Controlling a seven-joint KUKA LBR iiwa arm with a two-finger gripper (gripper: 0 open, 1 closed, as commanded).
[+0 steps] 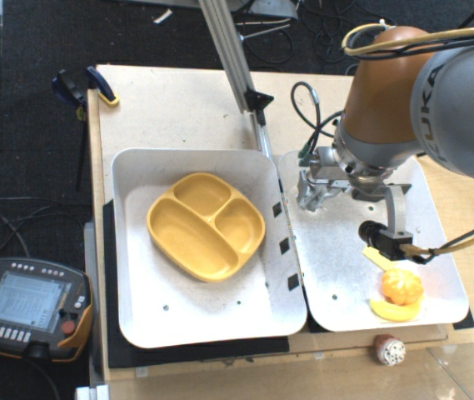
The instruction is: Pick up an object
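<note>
Though looking down on the gripper (316, 188) from above, no telling whether spread or closed, lost as it is in a knot of bright metal under the wrist; hangs over the far left part of the right bin (336, 265), near the wall shared with the left bin (128, 223); carried by the grey arm (461, 98), orange-banded above the wrist, reaching in from the right. Just to the near right of that, a black part (384, 236) with a yellow cable, low over the bin floor. Farther out, in the near right corner of the same bin, a round orange fruit (401, 287) resting on a yellow banana-shaped piece (393, 310), the two touching, both well apart from the gripper. Across the shared wall, a yellow plate (207, 227) with three compartments, flat near the middle of the left bin. Outside the bins: a small speckled ball (391, 351) on the bench's near edge, just in front of the right bin; a slanted metal pole (230, 44) at the back; a blue and yellow clamp (87, 86) at the bench's far left corner; a teach pendant (28, 307) with a screen, down at the lower left.
</note>
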